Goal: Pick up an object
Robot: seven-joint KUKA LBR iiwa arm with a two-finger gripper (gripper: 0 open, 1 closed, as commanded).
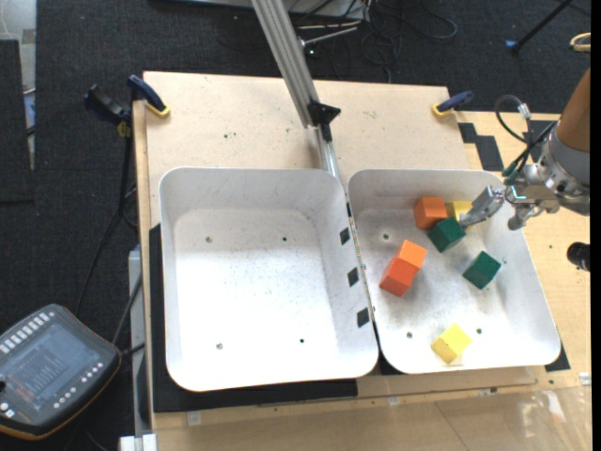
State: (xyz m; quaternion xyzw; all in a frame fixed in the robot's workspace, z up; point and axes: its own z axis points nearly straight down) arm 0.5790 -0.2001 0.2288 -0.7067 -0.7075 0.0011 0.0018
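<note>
The grey two-finger claw [500,209] hangs over the far right side of the right-hand white plastic bin [540,332], its fingers spread apart with nothing between them, one tip just above a small dark green cube [447,234] that sits pressed against a small yellow block [461,209] and a small orange cube [431,211]. That green cube looks to me light, rigid and smooth-faced, so I would take it square across two opposite flat faces, though its neighbours leave little room for a finger. Further out from the claw lie a second dark green cube [483,271], a tall orange block [404,267] and a yellow cube [451,343], each standing free and probably easier.
</note>
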